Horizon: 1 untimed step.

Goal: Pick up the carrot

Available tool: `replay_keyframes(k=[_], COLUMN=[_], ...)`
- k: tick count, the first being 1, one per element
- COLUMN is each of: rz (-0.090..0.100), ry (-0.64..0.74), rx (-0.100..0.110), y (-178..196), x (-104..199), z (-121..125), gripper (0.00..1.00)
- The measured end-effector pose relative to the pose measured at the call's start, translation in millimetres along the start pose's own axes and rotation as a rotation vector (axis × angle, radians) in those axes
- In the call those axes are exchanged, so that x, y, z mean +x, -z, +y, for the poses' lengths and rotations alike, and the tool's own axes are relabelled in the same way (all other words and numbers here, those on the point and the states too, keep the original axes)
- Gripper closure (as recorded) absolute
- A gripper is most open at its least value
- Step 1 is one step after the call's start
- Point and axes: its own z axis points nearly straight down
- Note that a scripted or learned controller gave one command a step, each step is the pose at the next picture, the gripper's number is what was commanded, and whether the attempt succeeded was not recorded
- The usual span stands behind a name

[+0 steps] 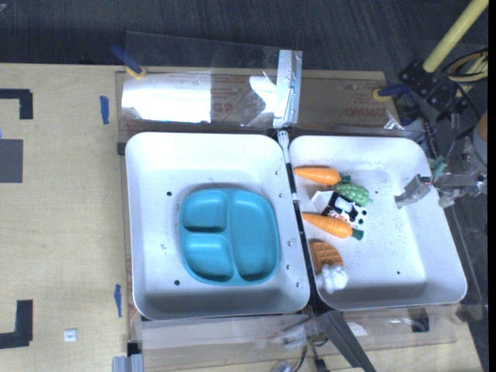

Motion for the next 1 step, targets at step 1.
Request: replay_keyframes(k=[1], rz=[0.003], ry=[0.036], rx=[0.005], y=[-97.7], x=[90.9], z=[1.4], gripper=[0.00])
